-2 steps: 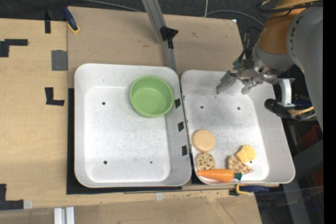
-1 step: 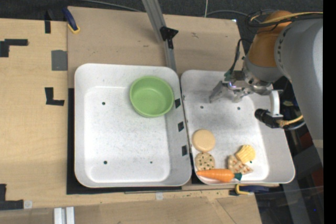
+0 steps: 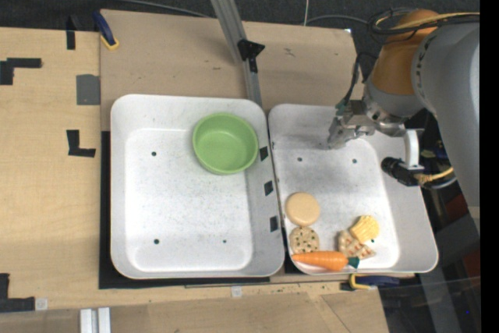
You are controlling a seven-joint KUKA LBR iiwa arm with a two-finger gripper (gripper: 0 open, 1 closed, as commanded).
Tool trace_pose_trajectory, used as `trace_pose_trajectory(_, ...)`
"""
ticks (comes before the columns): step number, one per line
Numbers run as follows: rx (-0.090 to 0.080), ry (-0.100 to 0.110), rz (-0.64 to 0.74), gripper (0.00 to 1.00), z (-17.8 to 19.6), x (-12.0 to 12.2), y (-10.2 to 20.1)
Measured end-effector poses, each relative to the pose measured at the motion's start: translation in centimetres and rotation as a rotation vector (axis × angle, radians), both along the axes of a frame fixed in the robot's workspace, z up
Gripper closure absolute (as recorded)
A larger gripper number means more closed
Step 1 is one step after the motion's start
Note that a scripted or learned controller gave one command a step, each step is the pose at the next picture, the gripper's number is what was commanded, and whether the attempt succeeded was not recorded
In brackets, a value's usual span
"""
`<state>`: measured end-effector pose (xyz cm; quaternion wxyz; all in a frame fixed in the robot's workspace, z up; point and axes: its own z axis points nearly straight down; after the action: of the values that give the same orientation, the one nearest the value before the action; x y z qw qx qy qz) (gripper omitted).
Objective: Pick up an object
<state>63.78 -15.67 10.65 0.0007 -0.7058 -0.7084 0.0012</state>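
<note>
Over the far end of the right-hand shallow white bin [image 3: 405, 246], the grey two-finger gripper [image 3: 340, 133] hangs with nothing visibly in it, while the round tan cookie [image 3: 302, 208], orange carrot [image 3: 320, 260] and yellow toy [image 3: 363, 229] lie untouched at the near end, so the pick looks barely begun.

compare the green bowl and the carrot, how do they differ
The green bowl is round and sits upright near the top of the left bin; the carrot is long, thin and orange, lying flat at the near edge of the right bin. The bowl stands alone and looks much bigger; the carrot crowds against other food pieces.
</note>
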Motion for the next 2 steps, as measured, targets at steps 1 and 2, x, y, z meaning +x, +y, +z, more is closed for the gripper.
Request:
trace_pose_trajectory(1,0.0,-0.006,-0.002,1.0,5.6,-0.7,0.5)
trace_pose_trajectory(2,0.0,-0.008,-0.001,1.0,11.7,-1.0,1.2)
